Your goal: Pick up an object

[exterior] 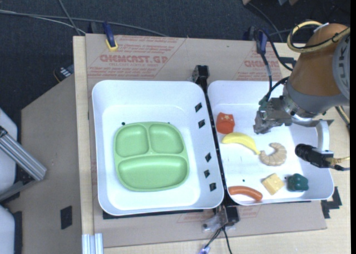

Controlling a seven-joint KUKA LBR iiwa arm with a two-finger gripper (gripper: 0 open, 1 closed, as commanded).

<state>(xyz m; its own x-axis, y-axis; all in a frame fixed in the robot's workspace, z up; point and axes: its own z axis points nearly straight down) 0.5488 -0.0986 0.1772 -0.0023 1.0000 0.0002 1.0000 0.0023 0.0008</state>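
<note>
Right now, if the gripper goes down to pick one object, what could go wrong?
The gripper hovers over bare floor of the right bin, so it may close on nothing. The banana and the croissant lie close together, so the fingers could nudge one while reaching for the other.

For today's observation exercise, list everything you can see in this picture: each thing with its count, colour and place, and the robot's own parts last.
Bins: two, white, side by side on the bench.
Divided plate: one, light green, in the left bin.
Red toy food: one, right bin, upper left.
Banana: one, yellow, right bin, below the red toy.
Tan curled piece: one, right bin, middle.
Sausage: one, red-orange, right bin, front edge.
Pale yellow wedge: one, right bin, front.
Dark green piece: one, right bin, front right corner.
Clips: two, blue, bench's far edge.
Arm: one, grey and orange, over the right bin.
Gripper: one, dark, above the right bin.
</note>
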